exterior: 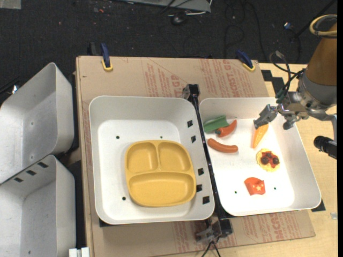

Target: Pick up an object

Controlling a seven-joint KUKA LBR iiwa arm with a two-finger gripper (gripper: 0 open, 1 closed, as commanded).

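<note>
Left bin: one yellow divided plate. Right bin: five toy foods. One green piece atop one chili; one sausage, long axis near horizontal; one red piece; one carrot, upright axis, tip toward bottom; one tart. Gripper: fingers spread, nothing between them, just above the carrot's wide end.

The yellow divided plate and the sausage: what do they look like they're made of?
Yellow divided plate: probably moulded plastic, with an even matte colour and soft rounded ridges between its three compartments. Sausage: likely toy plastic or rubber, smooth and uniformly reddish-brown with a slight sheen; which of the two I can't tell.
</note>
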